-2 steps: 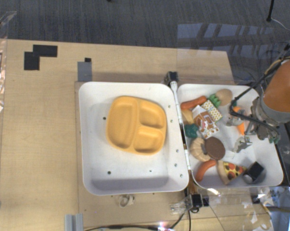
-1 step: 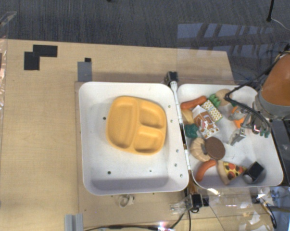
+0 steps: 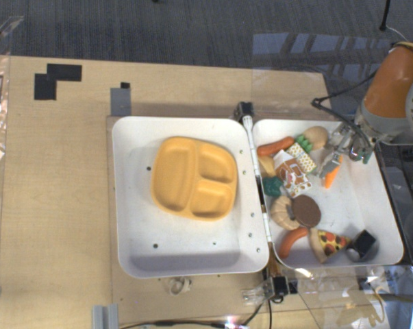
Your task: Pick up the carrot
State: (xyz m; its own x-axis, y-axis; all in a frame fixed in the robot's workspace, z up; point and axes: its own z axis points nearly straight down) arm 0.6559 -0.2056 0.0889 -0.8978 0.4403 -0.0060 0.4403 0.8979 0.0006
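Observation:
The carrot (image 3: 331,176) is a small orange piece in the upper part of the right bin (image 3: 384,204). Its upper end sits between the fingertips of my gripper (image 3: 332,164), and its lower end pokes out below them. The gripper reaches in from the right, slanting down and to the left, and is shut on the carrot. The fingers hide the carrot's top.
Left of the carrot, toy food is crowded together: a red-orange sausage (image 3: 276,146), a patterned box (image 3: 294,168), a bagel with a brown disc (image 3: 298,211), another sausage (image 3: 293,239), a pizza slice (image 3: 328,242) and a black piece (image 3: 361,245). A yellow divided plate (image 3: 194,177) lies in the left bin (image 3: 134,238).

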